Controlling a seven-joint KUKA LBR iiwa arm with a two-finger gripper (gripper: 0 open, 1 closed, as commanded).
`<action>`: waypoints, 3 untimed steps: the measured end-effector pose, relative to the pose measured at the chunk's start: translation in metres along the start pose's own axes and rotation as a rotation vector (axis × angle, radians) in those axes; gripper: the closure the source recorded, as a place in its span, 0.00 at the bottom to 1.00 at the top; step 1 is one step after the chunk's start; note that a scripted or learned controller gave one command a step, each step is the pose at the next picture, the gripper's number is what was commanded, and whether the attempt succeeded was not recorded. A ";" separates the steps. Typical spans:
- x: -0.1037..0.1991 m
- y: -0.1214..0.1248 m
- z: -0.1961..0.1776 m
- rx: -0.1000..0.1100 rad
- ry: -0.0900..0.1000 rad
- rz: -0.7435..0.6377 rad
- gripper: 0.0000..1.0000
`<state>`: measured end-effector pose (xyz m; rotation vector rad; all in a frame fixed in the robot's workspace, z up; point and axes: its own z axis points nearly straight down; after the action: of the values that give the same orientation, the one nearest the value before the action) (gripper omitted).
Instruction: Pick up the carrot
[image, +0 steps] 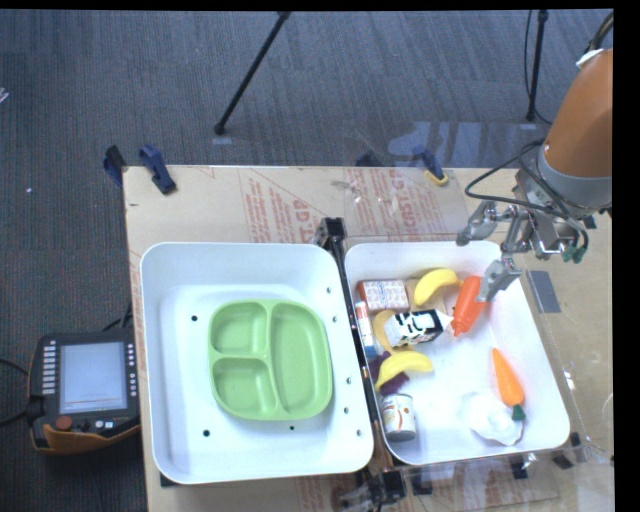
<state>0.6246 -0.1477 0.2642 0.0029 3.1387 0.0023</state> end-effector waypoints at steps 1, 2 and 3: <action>0.011 -0.063 0.176 -0.005 0.015 -0.064 0.00; 0.108 -0.065 0.177 -0.001 0.005 -0.132 0.00; 0.105 -0.062 0.167 -0.001 0.001 -0.138 1.00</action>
<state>0.5205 -0.2091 0.0972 -0.2142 3.1318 0.0038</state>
